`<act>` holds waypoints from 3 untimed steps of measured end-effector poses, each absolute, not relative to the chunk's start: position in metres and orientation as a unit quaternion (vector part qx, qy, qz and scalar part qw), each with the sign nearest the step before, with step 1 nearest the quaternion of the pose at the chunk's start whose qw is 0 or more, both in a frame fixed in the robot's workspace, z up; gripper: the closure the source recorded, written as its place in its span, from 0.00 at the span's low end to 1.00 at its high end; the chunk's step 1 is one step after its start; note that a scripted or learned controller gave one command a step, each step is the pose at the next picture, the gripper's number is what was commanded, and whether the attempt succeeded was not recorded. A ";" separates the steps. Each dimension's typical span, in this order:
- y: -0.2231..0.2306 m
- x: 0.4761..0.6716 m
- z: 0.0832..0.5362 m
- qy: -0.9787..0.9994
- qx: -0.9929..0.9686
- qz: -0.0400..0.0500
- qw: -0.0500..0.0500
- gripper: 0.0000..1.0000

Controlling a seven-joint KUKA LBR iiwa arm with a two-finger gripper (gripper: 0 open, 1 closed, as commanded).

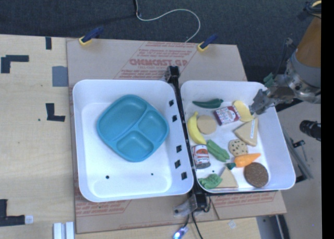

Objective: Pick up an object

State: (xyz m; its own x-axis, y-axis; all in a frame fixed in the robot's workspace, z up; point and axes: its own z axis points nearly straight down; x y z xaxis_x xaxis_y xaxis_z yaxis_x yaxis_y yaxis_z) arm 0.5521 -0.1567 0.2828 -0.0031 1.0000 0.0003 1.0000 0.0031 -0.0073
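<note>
On the desk (pixel 31 128), two white bins sit side by side. The right bin (pixel 282 144) holds one banana (pixel 195 129), its long axis running from 12 to 5 o'clock, one carrot (pixel 246 160) and one green pepper (pixel 207 103). The left bin (pixel 83 128) holds one blue plate (pixel 133 127). The hand (pixel 259 103) hovers at the right bin's 2 o'clock edge; whether it is open cannot be told.

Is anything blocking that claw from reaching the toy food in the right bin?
Nothing visible does. The gripper hangs over the right bin, beside the yellow piece and cheese wedge; the food lies uncovered.
</note>
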 end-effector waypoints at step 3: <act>0.039 0.485 0.385 -0.710 -0.705 -0.004 -0.003 1.00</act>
